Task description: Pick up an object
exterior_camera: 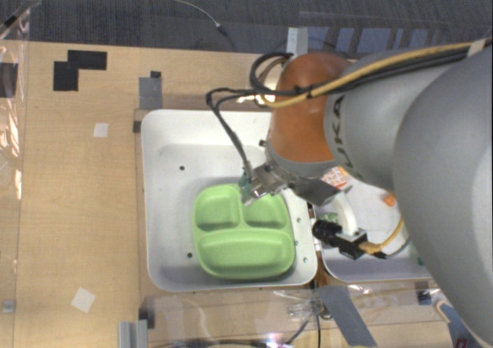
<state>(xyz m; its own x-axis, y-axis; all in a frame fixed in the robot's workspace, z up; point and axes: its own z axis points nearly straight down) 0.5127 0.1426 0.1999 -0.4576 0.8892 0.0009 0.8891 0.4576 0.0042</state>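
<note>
A light green divided tray (pixel 243 232) with three compartments lies in the front right part of the left white bin (pixel 173 177). My gripper (pixel 256 189) comes down from under the orange wrist band and sits over the tray's far edge, about at the ridge between its two small compartments. The wrist and arm hide most of the fingers, so I cannot see how they stand or whether they touch the tray.
The big grey arm (pixel 416 154) covers most of the right bin (pixel 370 262), where a small orange bit (pixel 390 200) shows. Black cables loop over the left bin's far side. The wooden bench (pixel 69 208) spreads to the left.
</note>
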